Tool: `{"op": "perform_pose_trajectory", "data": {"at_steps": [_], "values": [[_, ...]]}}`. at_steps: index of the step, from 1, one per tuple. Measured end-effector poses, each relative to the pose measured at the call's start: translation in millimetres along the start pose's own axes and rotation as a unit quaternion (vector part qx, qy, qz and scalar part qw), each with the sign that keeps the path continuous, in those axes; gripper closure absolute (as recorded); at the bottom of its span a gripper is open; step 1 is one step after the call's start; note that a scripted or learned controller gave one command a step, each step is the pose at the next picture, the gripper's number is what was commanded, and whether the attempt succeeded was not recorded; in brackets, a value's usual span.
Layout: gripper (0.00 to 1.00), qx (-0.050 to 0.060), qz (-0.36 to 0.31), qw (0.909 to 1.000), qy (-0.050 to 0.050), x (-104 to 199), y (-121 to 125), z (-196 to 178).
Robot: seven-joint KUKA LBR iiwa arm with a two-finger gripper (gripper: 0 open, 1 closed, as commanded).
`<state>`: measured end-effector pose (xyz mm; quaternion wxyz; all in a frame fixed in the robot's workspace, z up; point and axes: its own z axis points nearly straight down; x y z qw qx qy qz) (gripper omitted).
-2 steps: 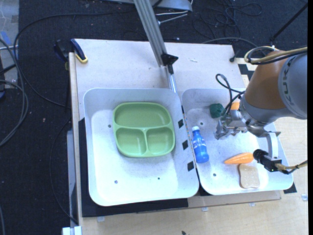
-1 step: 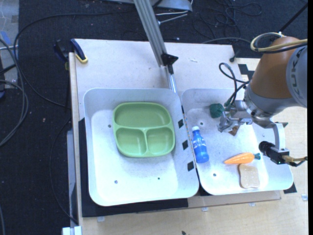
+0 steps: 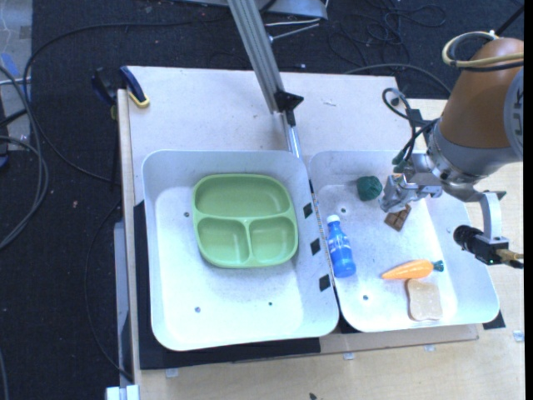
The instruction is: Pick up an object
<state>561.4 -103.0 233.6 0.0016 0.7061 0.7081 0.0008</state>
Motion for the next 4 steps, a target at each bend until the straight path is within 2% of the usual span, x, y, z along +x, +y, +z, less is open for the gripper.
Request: {"op": "perform_pose_trajectory", "data": {"at_steps": [1,3,4], "values": [[1.0,0.0,0.0,1.0,0.0,0,1,-45],[1.0,0.001,-0.002,1.0,0.001,91,9,-34],[1.0,0.003,-0.002,1.0,0.001,148,15,-18]]}}
